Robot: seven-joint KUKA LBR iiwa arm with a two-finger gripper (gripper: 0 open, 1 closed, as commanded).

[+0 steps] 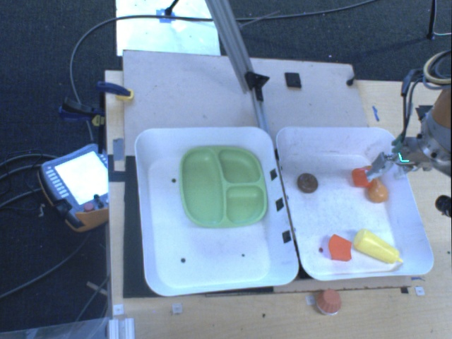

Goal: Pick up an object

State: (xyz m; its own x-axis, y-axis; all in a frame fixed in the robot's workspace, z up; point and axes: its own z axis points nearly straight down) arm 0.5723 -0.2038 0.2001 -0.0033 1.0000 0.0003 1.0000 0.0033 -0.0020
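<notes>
While the gripper (385,163) hovers over the right bin (318,154), whether its claw grips cannot be told; beside it lie one red block (360,178) and one orange ball (378,192). Elsewhere there: one brown disc (307,183), one red wedge (340,248), one yellow cone (376,246). One green divided plate (223,186) occupies the left bin (162,260).

There were two white bins (212,277), and one green plate (223,186) lay at nine o'clock. Five small objects (307,183) lay at three o'clock.

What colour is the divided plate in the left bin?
Light green, seen clearly in the camera view.
</notes>
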